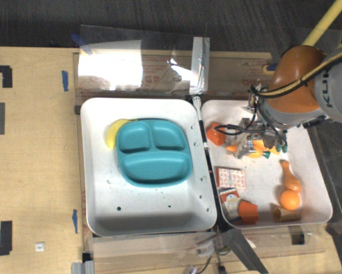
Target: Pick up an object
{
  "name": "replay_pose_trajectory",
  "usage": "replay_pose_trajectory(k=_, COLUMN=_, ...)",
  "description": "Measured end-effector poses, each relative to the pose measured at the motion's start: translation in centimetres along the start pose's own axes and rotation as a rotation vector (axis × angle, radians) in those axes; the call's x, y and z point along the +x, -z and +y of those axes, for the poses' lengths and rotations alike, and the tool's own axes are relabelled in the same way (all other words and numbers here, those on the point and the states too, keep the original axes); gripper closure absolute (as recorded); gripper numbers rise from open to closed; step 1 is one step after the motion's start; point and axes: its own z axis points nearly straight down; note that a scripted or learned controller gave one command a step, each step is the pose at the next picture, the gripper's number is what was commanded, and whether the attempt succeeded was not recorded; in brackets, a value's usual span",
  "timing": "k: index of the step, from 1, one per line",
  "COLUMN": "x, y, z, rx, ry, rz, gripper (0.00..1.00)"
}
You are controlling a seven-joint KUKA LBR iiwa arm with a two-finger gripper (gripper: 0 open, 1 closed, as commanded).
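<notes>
At the near rim of the right-hand shallow white plastic bin (325,213) there's a little pile-up: a small orange cylindrical cup (248,211) lying against a crumpled red-and-white packet (230,200), and over by the corner an orange ball (290,200) touching a brownish block (285,213). Any grab down there could snag two things or just shove one into the wall.

A bit further back sits a flat red-and-white printed card (231,178), which I'd guess is too thin to pinch off the floor, and an orange gourd-shaped toy (288,173) that looks rounded enough to squirt out.

Further in, the end effector (256,144) hangs low over a yellow-and-orange jumble (252,149) near an orange lump with a dark stem (216,135). Honestly can't tell if it's clenched or released, or whether it has anything, since the wrist and cables cover it. Closing on clutter there could mean a miss.

The left white bin (96,210) with the teal divided plate (154,151) and the yellow disc (113,131) peeking out under it is well apart.
</notes>
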Motion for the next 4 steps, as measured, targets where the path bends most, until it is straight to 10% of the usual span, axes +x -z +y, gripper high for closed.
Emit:
replay_pose_trajectory(k=1, x=-5.6, y=13.1, z=1.9, rx=-0.003, ry=0.097, rz=0.01, gripper=1.0)
replay_pose_trajectory(k=4, x=-6.1, y=12.7, z=1.9, rx=-0.01, ry=0.341, rz=0.023, gripper=1.0)
